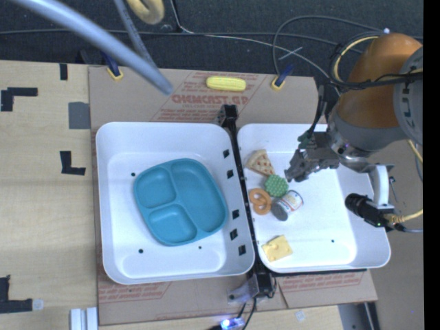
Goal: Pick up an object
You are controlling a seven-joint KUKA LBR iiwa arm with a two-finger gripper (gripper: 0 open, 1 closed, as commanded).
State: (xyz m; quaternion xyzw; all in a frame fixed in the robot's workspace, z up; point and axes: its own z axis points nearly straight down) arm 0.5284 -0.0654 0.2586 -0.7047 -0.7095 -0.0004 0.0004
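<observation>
camera view: tool (pixel 297 172) hovers just beside the green ball (pixel 277 185).

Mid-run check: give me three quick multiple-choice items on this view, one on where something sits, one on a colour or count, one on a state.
1. Where does the blue divided plate lie?
A. In the left bin
B. In the right bin
C. On the cardboard behind the bins

2. How many compartments does the plate have?
A. Two
B. Three
C. Four

3. Where is the gripper?
A. Over the left bin
B. Over the right bin, near the green round piece
C. Off the bench

Answers: 1 A, the plate fills the left bin's floor. 2 B, three recesses show. 3 B, the gripper hangs over the right bin beside the green piece.
</observation>
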